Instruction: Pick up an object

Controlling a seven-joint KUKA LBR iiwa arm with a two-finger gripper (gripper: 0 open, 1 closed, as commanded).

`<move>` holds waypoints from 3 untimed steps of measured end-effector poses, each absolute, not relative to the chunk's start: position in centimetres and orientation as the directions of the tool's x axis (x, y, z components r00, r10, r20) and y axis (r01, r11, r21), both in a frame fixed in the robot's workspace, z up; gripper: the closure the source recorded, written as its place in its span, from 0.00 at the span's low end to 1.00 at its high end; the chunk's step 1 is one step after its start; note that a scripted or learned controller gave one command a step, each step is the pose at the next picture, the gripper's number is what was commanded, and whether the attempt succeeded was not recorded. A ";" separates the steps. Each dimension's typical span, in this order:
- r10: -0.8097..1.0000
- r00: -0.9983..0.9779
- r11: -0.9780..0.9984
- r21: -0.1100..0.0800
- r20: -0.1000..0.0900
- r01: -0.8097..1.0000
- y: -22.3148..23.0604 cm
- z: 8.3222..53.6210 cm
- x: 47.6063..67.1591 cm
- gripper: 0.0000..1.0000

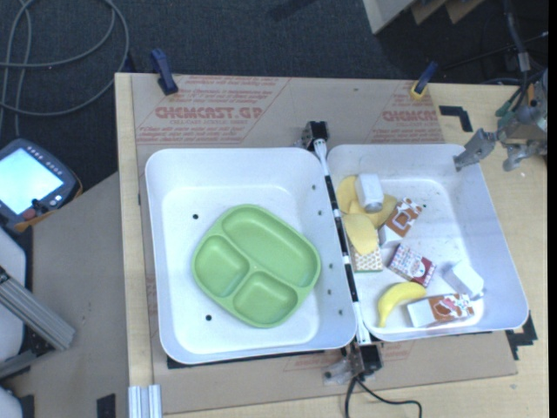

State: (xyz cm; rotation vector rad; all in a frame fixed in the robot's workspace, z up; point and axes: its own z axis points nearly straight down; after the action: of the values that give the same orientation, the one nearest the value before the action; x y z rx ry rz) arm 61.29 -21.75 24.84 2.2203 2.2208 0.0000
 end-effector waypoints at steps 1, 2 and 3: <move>1.000 -0.001 0.001 -0.001 0.001 1.000 -16.7 13.6 57.8 0.00; 1.000 0.001 -0.001 0.001 -0.001 1.000 -13.5 9.8 57.9 0.00; 1.000 0.000 0.000 0.004 -0.003 1.000 -10.8 8.7 61.2 0.00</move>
State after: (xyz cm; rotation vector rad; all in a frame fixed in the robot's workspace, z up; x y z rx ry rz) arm 61.23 -10.85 8.71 2.2180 2.2179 0.0008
